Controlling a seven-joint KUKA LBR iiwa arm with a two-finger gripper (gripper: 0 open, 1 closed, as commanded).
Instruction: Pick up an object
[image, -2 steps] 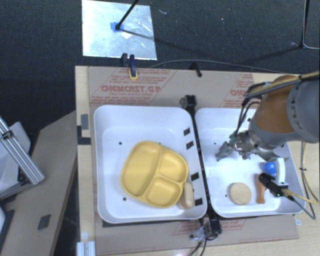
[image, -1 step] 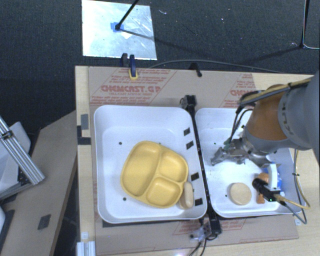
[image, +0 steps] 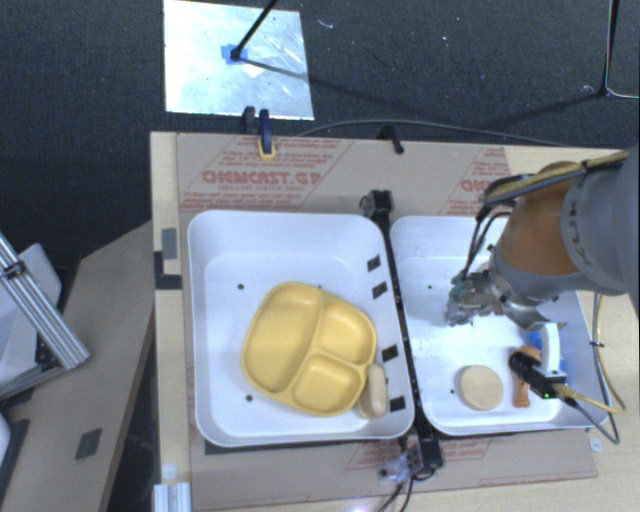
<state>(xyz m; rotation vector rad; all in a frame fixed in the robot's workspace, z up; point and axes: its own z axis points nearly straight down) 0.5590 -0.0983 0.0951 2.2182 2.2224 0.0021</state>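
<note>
The gripper (image: 462, 305) hangs low in the right bin (image: 425, 250), its state impossible to tell; the round tan disc (image: 480, 387) lies just below it, so centre over the disc before descending

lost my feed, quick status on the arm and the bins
Gripper low in right bin, nothing seen between its fingers. Round tan disc and blue-orange tool lie apart, untouched. Yellow tray in left bin.

The robot arm (image: 600, 225) at the right of the frame is fat, round and grey. A wide orange band (image: 535, 232) wraps around it. Thin black cables (image: 482, 235) hang beside the band. Its gripper (image: 466, 303) is small, grey and metal.
</note>
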